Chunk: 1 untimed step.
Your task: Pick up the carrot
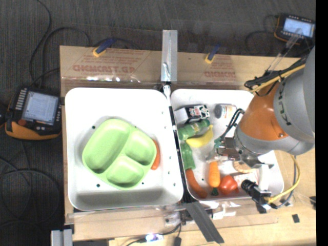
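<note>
Your carrot lies in the right bin, wedged between a red tomato and a second orange piece. The gripper hangs just beside it. Crowding could make you snag a neighbour instead.

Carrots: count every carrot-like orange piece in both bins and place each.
3: carrot upright mid right bin, one by its left wall, one beside the green tray. The arm may hide more.
</note>
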{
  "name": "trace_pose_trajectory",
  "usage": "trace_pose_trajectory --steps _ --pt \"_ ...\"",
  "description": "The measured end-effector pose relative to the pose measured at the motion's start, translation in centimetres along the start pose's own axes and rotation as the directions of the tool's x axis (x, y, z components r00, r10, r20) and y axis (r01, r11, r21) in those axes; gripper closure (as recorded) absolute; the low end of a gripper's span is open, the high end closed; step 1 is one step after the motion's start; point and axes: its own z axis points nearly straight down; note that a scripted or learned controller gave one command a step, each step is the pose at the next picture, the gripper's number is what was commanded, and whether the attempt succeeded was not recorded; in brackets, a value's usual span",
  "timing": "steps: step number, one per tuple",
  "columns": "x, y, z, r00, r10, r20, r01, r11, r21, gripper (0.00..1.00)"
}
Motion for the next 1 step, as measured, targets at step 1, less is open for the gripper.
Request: trace_pose_trajectory --steps 1 --pt "3.76 2.79 -8.44 0.999 0.052 0.004 -0.052 0.999 0.009 1.0"
